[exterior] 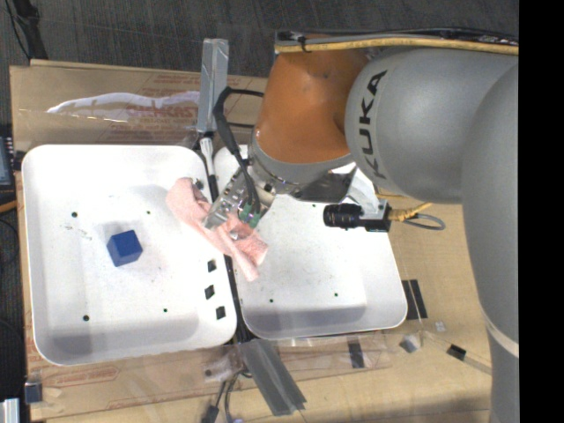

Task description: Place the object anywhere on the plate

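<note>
Pink cloth (220, 226) draped over the seam between both bins, long axis running diagonally, upper-left to lower-right, directly beneath the end effector (234, 208). Cannot tell its grip state. "KUKA" lettering on the grey arm (414, 130), up and right of it; blue cube (124, 247) well left.

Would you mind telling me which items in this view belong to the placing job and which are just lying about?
Belonging to the job:
- pink cloth, draped across the divide between the bins
- gripper, low over that cloth

Just lying about:
- blue cube in the left bin
- right bin
- cardboard under the bins

I cannot make out a plate.
</note>
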Motion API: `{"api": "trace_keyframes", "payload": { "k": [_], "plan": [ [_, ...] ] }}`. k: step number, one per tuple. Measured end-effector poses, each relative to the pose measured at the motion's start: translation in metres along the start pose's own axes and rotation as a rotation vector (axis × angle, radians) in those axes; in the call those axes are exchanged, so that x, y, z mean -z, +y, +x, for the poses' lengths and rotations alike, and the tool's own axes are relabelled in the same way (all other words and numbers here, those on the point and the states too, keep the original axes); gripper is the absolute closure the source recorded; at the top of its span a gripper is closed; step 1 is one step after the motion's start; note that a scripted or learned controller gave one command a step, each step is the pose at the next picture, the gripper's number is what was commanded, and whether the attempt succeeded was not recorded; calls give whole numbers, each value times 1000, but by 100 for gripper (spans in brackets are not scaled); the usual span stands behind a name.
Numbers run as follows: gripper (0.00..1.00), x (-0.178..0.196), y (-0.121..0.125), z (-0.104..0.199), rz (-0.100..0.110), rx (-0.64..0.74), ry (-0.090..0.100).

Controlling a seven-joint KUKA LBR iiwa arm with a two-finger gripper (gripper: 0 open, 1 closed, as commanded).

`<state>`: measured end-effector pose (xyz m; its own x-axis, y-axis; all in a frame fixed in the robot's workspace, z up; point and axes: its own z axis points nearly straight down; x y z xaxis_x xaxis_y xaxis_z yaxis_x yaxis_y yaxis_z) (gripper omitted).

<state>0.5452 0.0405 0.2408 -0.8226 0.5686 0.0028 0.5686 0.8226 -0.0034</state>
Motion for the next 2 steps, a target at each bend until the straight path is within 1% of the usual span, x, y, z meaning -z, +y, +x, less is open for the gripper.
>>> {"api": "trace_keyframes", "payload": {
  "k": [1, 2],
  "plan": [
    [100, -12, 44, 23, 0, 404, -1],
    [100, -9, 84, 54, -3, 612, -6]
  ]
}}
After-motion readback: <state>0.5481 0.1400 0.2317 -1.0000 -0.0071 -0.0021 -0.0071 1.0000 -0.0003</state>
